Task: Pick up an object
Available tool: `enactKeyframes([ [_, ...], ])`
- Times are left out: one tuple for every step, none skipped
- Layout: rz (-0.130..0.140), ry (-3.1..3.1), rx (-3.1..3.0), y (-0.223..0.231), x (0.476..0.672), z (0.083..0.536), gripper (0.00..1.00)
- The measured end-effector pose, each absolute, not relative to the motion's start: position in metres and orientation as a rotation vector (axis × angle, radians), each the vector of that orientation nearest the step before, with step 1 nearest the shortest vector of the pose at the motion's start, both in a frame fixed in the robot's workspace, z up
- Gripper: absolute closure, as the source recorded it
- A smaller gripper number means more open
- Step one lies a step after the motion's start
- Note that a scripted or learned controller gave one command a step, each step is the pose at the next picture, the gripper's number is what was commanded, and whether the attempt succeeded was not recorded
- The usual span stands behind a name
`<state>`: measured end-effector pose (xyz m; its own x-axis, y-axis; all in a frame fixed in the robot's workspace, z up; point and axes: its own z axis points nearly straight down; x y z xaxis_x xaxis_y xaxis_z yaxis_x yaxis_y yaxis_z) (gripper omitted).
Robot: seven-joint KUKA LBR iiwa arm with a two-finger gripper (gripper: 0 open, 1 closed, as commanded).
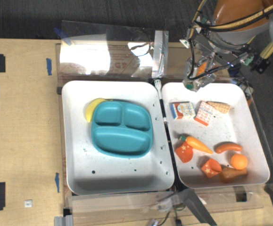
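My gripper [198, 79] hangs over the back left edge of the right bin [256, 126], under the grey and orange arm. A small orange patch [200, 69] shows at the gripper; what it is stays unclear. Below it in the bin lie a white carton with red and blue print [183, 109], a red-checked packet [205, 113] and a tan cracker [219, 107]. Further forward are a carrot [196, 144], a red pepper piece [184, 153], a red sausage [228, 147], an orange [239, 161], a red block [210, 167] and a brown item [231, 174].
The left bin [75, 126] holds a teal divided plate [122, 127] with a yellow object [92, 107] poking out at its back left corner. A clear plastic sheet [108, 55] and a metal strip [160, 53] lie behind the bins.
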<state>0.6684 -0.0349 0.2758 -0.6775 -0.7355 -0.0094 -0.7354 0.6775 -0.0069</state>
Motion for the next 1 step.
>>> enactKeyframes([
  [0.003,2.868,-1.271,-0.0147,0.6675,0.2504,1.00],
])
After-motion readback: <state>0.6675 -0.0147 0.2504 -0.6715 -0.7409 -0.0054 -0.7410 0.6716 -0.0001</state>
